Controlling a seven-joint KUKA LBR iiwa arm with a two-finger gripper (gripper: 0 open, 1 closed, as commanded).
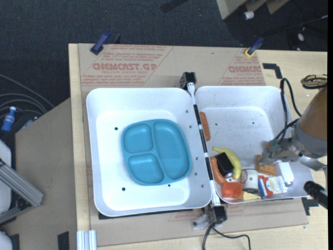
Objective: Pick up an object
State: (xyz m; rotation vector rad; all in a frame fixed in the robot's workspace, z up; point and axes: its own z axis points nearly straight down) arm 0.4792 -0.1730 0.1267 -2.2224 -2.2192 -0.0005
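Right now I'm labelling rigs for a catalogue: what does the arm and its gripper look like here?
The arm enters from the right as a rounded body, orange-brown above and grey below. Thin black cables loop along it toward the wrist. The gripper is a small, cluttered metal assembly, too blurred to make out markings.

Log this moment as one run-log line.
gripper: over right bin, nothing seen held | banana: in right bin | blue tray: in left bin

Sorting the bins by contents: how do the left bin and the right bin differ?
The left bin holds one blue divided tray lying flat at its centre; the right bin holds a jumble of small items, a banana among them, crowded at its near end, with the gripper over it. Both are shallow and white.
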